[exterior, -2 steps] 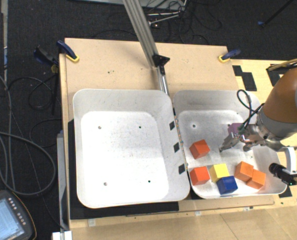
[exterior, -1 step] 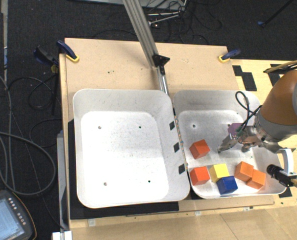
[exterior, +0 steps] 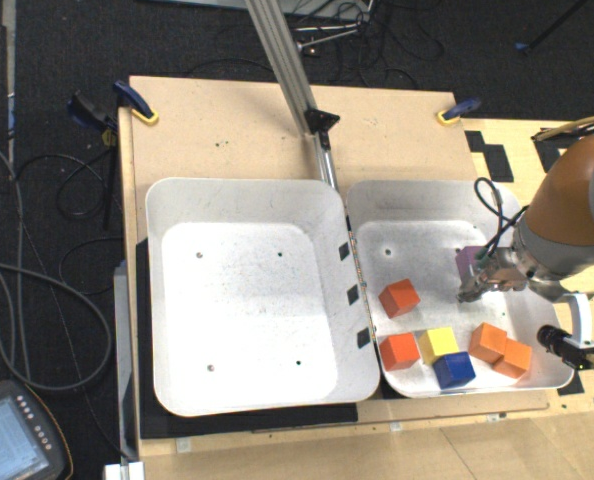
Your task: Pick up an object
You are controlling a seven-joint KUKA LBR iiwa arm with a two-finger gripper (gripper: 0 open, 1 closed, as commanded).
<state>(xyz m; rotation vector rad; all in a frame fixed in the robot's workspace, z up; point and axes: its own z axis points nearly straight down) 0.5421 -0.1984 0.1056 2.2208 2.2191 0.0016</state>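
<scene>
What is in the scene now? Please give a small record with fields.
bench: two white bins side by side
left bin: bare white floor
right bin: holds every block
orange blocks: four
yellow block: touching blue block
purple object: beside end effector
end effector state: cannot tell

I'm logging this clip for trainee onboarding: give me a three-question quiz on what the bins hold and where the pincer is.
1. True or false: the small yellow cube touches the small blue cube.
2. Which white bin holds the blocks: A left, B right?
3. What colour is the block beside the pincer?

Key: 1 true; 2 B; 3 purple.
</scene>
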